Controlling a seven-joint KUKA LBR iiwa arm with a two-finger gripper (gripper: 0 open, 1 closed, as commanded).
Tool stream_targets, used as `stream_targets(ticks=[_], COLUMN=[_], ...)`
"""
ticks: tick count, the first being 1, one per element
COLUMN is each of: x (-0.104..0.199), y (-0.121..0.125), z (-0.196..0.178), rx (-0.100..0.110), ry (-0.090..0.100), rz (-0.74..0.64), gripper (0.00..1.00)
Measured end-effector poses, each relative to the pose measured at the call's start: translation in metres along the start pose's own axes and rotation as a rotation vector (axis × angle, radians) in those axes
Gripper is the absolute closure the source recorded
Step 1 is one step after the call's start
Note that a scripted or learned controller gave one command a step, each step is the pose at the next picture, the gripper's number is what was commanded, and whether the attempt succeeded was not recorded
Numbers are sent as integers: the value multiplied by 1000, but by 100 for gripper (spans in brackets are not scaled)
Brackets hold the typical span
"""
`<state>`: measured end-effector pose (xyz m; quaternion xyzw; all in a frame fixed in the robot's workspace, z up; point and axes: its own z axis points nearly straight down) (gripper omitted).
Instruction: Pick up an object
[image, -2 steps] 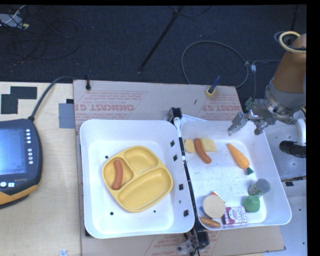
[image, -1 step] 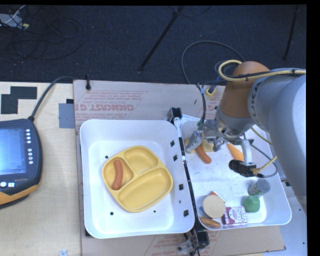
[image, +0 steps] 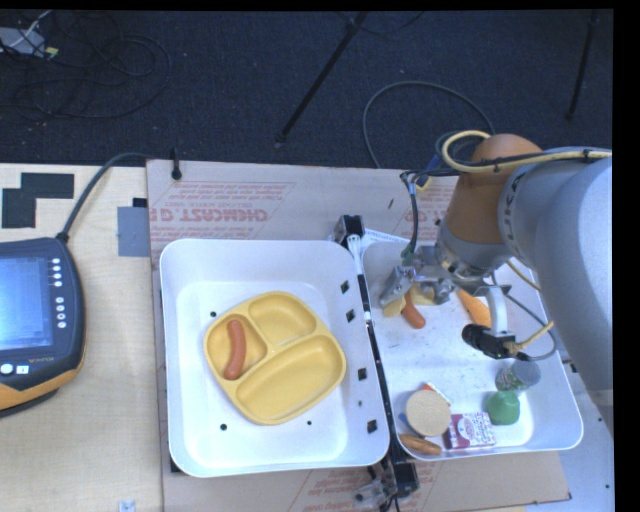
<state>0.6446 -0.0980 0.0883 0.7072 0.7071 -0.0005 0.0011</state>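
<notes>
Nearest to me, along the near wall of the right bin (image: 560, 436), lie a small hot dog (image: 420, 444), a round bun (image: 428, 410), a red-and-white carton (image: 468, 431) and a green lump (image: 503, 406), all crowded together. A grey lump (image: 516, 377) sits just beyond them. All of them rest on the bin floor.

Farther in, the arm (image: 560, 250) has the jaws low in the bin's far left corner, over a tight cluster. There is a yellowish piece (image: 393, 298), a short reddish sausage (image: 413, 317) beside it, and an orange carrot (image: 476, 306) to the right. I cannot tell whether the jaws are open or closed, or whether anything sits between them.

I judge the pick not yet made. The jaws are at object level, but the grip and the lift are left. The crowded pieces and the bin wall just to the left could spoil a clean grab.

The left bin (image: 190, 400) holds a yellow divided plate (image: 290, 385) with a long sausage (image: 236, 348) in its left compartment, well apart. On the desk (image: 100, 450) at far left rests a handheld screen (image: 30, 320).
</notes>
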Motion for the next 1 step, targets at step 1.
stream_targets(ticks=[1], x=[1], y=[2], z=[-16], rx=[-1], ry=[4], rz=[-1], gripper=[100])
